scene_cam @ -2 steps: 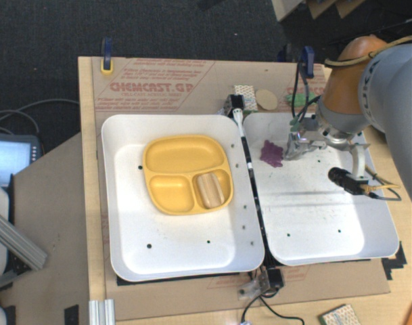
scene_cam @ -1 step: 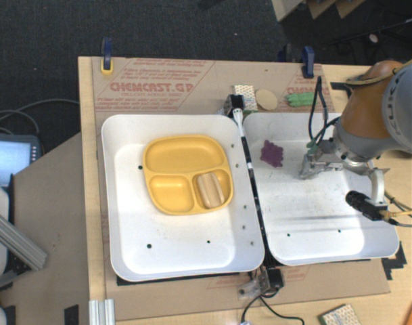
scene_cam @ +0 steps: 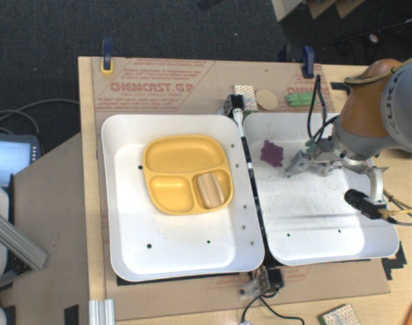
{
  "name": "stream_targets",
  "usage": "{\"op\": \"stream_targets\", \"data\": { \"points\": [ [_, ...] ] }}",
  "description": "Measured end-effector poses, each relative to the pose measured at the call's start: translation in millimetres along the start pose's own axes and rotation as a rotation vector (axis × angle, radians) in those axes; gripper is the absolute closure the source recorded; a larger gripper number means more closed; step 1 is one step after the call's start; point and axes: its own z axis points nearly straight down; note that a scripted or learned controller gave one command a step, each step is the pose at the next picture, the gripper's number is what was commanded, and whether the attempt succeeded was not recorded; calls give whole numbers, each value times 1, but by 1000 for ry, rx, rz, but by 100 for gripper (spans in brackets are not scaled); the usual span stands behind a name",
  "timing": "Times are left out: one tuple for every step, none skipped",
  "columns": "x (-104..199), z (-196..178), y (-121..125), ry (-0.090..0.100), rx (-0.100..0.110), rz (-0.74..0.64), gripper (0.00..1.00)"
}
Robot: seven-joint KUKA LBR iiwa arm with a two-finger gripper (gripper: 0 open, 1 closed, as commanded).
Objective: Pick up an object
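Observation:
A small purple object (scene_cam: 272, 154) lies in the upper left of the right bin (scene_cam: 314, 242), near the wall shared with the left bin. My gripper (scene_cam: 307, 166) hangs low over the right bin just right of the purple object, a short gap away. Its fingers (scene_cam: 293, 166) look spread, with nothing between them, so it stands open. In the left bin (scene_cam: 124, 202) sits a yellow divided plate (scene_cam: 185, 156) with a tan bun-like piece (scene_cam: 209, 189) in its lower right compartment.
The grey arm with its orange band (scene_cam: 368, 107) covers the right bin's upper right. A black part (scene_cam: 363, 204) juts out below the wrist. Behind the bins on the bench lie a tan round item (scene_cam: 266, 99) and a green item (scene_cam: 299, 100).

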Motion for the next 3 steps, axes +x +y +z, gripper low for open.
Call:
{"op": "stream_targets", "data": {
  "points": [
    [47,-2,55,-1,-6,-7,0],
    [14,-1,78,-3,-6,0,0],
    [16,-1,78,-2,-4,-1,0]
  ]
}}
